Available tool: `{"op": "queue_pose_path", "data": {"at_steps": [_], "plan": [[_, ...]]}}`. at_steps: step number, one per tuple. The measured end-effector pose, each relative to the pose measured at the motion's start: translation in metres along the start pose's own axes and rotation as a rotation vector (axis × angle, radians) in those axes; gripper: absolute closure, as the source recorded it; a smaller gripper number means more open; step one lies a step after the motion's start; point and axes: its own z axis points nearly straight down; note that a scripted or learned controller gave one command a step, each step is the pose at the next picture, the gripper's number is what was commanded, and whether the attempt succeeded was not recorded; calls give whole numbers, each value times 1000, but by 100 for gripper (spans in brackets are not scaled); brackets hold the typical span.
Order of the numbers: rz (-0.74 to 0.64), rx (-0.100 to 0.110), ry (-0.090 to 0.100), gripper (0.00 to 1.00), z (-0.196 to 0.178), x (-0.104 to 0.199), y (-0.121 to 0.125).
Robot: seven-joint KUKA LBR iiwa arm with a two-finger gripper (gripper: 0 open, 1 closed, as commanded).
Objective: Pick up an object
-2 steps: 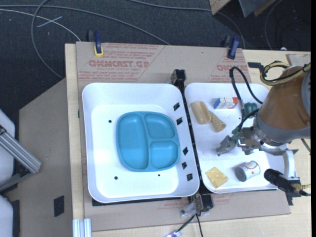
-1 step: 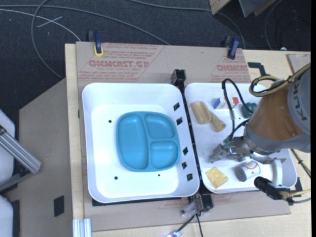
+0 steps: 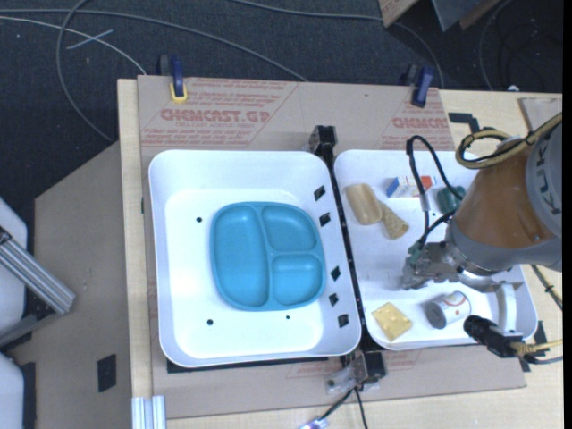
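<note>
In the right bin (image 3: pixel 384 164) several small things lie scattered, any of which could be the one to pick. Toward its near edge rests a pale yellow wedge (image 3: pixel 391 320), matte and spongy-looking. Just right of that lies a small grey cylinder (image 3: pixel 435 314), touching or nearly touching a white ball with red marks (image 3: pixel 457 300). Toward the far left part of the bin sits a tan, rounded loaf-shaped piece (image 3: pixel 368 206), with a lighter tan chunk (image 3: pixel 394 226) against its near end. Close to the far edge lies a small white item with blue and red patches (image 3: pixel 407 186).

The gripper (image 3: pixel 422 269) is low over the middle of this bin, between the tan pieces and the yellow wedge; its dark metal tip is tangled in shadow, and whether its fingers are apart or together cannot be told. Nothing is seen between them. The grey arm (image 3: pixel 511 213) with its orange band covers the bin's right side, black cables looping over it.

The left bin (image 3: pixel 165 239) is smooth white plastic with rounded corners and holds a glossy blue divided plate (image 3: pixel 266 256) of three compartments, at its middle.

Both bins sit on a tan board printed with red lettering (image 3: pixel 214 113), fixed by blue clamps (image 3: pixel 178 77) at its far edge. Dark carpet (image 3: pixel 63 96) with loose cables surrounds the bench.
</note>
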Motion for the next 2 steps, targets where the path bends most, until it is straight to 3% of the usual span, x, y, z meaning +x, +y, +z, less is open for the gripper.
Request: {"op": "queue_pose_path", "data": {"at_steps": [2], "plan": [[-3, -8, -3, 100, -117, 1, 7]]}}
